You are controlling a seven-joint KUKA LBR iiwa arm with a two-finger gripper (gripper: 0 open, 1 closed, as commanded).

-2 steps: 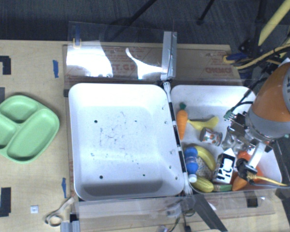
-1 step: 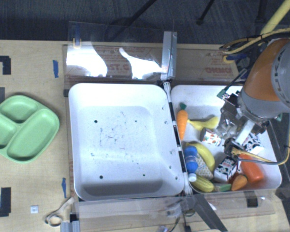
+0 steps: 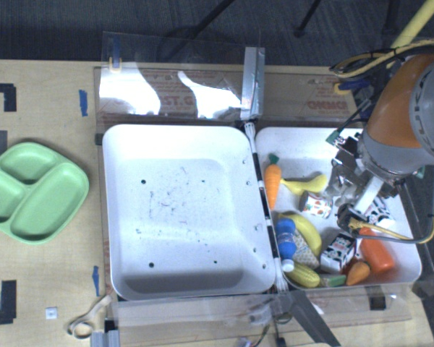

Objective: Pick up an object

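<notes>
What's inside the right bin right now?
The right bin holds a carrot, bananas, a blue bottle and small printed boxes. The arm covers its right side, so anything there is hidden.

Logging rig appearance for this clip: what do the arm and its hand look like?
The arm is thick and rounded, grey, with a broad orange band above the wrist. A yellow cable loops over its top. The hand is a compact piece of silvery-grey metal; finer detail is too cluttered to make out.
</notes>
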